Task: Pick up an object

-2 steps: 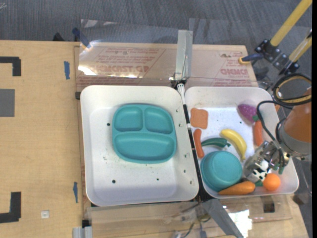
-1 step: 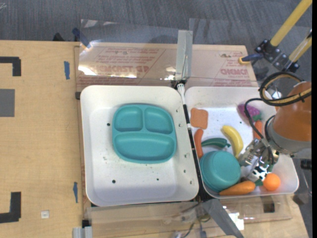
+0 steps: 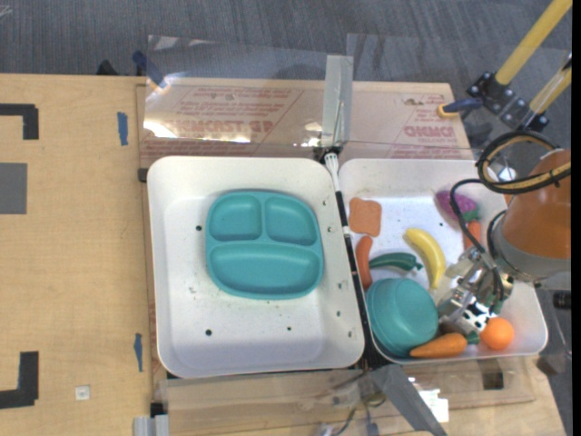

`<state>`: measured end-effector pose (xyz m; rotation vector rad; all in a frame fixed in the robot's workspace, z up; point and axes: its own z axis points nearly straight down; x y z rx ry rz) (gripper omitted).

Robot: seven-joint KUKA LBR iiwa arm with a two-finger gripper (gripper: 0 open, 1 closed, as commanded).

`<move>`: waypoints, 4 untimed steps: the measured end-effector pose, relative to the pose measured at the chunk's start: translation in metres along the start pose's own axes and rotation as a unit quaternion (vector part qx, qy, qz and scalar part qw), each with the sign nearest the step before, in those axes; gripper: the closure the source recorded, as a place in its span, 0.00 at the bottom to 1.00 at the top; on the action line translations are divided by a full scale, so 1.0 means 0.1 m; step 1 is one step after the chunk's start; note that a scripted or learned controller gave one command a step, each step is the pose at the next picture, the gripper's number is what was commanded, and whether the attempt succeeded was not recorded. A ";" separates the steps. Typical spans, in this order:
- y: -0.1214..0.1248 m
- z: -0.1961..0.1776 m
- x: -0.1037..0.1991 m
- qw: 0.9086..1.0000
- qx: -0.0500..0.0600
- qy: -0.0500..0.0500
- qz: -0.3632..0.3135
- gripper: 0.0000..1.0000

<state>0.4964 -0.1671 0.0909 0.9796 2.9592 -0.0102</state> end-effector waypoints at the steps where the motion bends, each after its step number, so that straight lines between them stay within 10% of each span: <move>1: 0.50 0.01 0.06 0.995 -0.002 0.005 0.101 0.00; 2: 0.97 0.02 -0.27 0.994 -0.002 0.007 0.108 0.00; 3: 0.89 0.02 -0.08 0.963 0.001 0.008 0.270 0.00; 4: 0.94 0.03 -0.28 0.959 0.001 0.009 0.282 0.00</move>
